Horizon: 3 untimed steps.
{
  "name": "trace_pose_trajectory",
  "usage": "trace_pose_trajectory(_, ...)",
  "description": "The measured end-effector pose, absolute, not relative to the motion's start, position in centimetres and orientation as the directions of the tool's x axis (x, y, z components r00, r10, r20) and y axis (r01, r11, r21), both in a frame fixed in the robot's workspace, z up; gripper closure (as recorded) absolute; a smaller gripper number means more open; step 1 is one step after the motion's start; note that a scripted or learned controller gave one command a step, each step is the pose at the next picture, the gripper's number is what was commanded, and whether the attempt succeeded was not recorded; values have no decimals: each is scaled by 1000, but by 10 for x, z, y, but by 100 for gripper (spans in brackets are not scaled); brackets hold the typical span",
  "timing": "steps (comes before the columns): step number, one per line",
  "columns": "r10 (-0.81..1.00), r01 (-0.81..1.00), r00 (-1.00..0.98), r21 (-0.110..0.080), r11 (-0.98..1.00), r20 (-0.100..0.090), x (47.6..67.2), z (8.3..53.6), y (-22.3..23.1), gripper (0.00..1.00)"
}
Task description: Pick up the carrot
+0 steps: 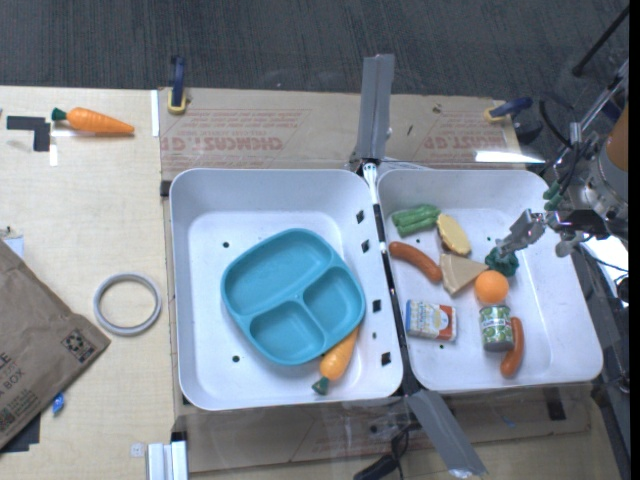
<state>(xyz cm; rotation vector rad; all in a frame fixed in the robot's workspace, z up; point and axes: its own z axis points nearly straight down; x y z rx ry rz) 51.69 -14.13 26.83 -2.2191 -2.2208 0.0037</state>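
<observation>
A carrot (338, 356) with a green top lies in the left bin (200, 368), near its front wall. It rests against the front right rim of a blue divided plate (290, 308). A second carrot (95, 121) lies on the bench at the far left, outside the bins. My gripper (512, 244) hangs over the right side of the right bin (570, 363), far from both carrots. Its tip is close to a small dark green item (499, 262) and just above an orange (491, 287).
The right bin also holds a green vegetable (415, 218), a sausage (415, 260), a yellowish slice (453, 234), a tan wedge (462, 273), a small carton (431, 320), a can (495, 328) and a red sausage (513, 348). A grey ring (127, 302) and a cardboard box (35, 348) lie on the left.
</observation>
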Motion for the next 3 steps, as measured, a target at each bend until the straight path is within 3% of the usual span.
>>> trace_pose_trajectory(1,1000,1000,-10,-1,10,-1,567,278,-163,0)
trace_pose_trajectory(2,997,997,-83,-2,83,0,576,132,-179,0)
trace_pose_trajectory(3,976,976,-217,1,217,-1,587,216,-161,0)
